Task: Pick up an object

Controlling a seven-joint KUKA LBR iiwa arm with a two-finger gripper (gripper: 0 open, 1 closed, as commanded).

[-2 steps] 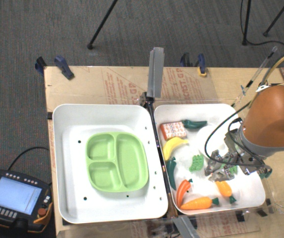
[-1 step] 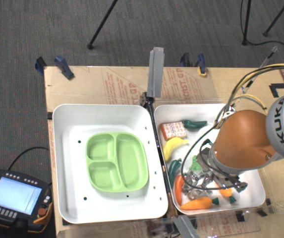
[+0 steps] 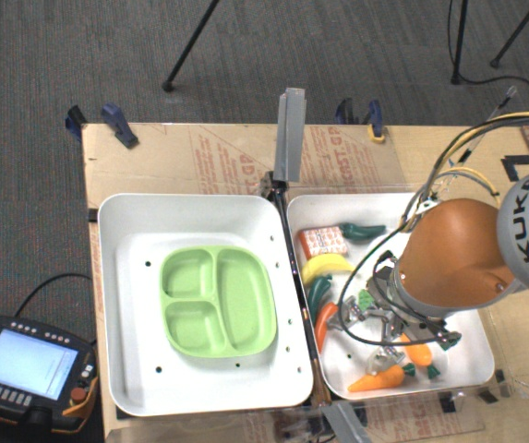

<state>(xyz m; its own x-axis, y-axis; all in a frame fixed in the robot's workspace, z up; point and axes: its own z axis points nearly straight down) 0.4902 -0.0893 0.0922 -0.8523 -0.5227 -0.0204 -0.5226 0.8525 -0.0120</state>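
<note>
**Arm low over right bin, toys below**

Gripper [image 3: 386, 326] sits down in the right bin [image 3: 472, 369], among toy food; can't tell the finger state. Orange carrot [image 3: 378, 381] lies just front of gripper, yellow banana [image 3: 325, 267] behind it, near the red-white box [image 3: 322, 241]. Green divided plate [image 3: 218, 301] in left bin [image 3: 126, 247].

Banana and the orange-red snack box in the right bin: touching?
Cannot tell. In the camera view the banana sits directly below the box, their edges meeting with no visible gap, but the slanted angle can't confirm contact.
</note>
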